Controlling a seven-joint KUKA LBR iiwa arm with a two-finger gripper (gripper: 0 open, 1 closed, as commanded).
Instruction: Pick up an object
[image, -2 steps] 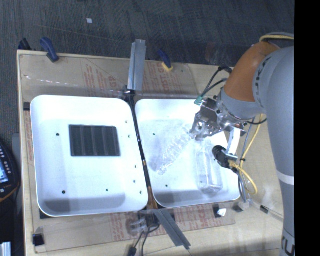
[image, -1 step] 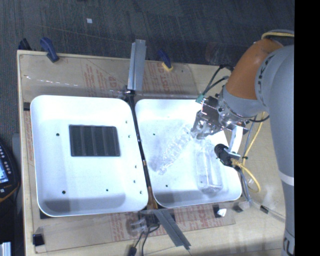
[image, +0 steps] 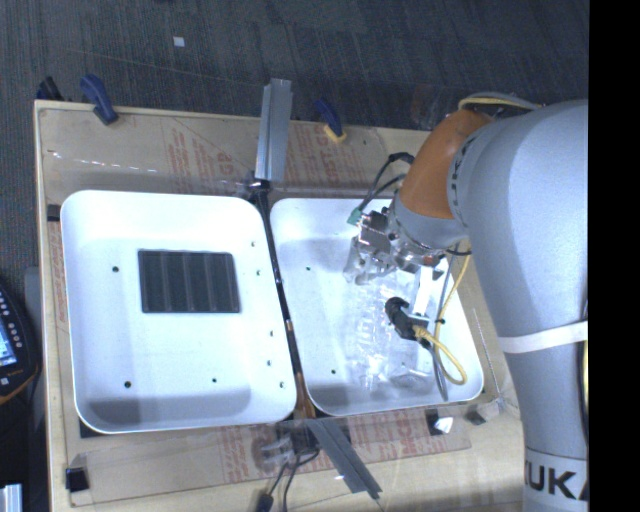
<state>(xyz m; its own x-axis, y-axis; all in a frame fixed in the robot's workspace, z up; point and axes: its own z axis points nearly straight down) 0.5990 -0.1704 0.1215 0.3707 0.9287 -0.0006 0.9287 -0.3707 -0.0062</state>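
Grey arm (image: 520, 250) over right bin (image: 310, 300), clear object (image: 375, 345) inside

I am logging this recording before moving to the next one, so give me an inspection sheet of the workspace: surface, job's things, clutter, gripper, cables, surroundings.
Surface: wooden bench bearing two shallow white bins side by side; left bin, right bin.
Job's things: clear crinkled plastic item lying in the right bin; dark ribbed rectangular panel lying flat in the left bin.
Clutter: nothing seen.
Gripper: two-finger gripper low over the right bin's upper half; whether its fingers are open is unclear.
Cables: yellow cable looping from the wrist over the right bin.
Surroundings: blue clamps on the bench's far edge; dark carpet beyond.
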